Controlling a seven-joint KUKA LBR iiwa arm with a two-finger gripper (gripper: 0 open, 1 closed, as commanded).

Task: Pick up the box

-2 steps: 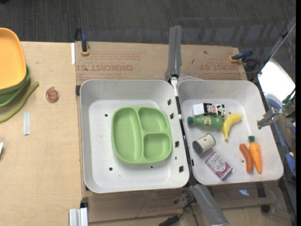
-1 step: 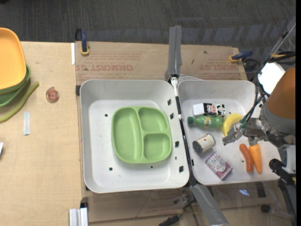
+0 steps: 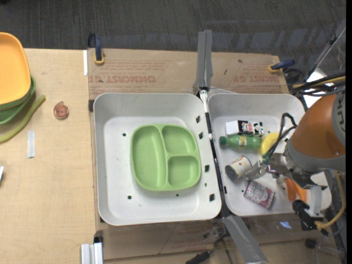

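The box [image 3: 246, 127] is small and white with black and red print, lying flat at the back of the right bin [image 3: 220, 169]. My gripper [image 3: 259, 171] hangs low over the middle of that bin, in front of the box and apart from it. It sits between a small tipped cup [image 3: 236, 166] and a pink patterned packet [image 3: 258, 194]. The grey arm with its orange band [image 3: 324, 131] comes in from the right and hides part of the bin's right side.
A green bottle [image 3: 240, 142] lies just in front of the box, with a yellow item [image 3: 269, 143] at its right end. An orange object [image 3: 291, 188] lies near the gripper. The left bin [image 3: 110, 164] holds a green divided plate [image 3: 166, 157].
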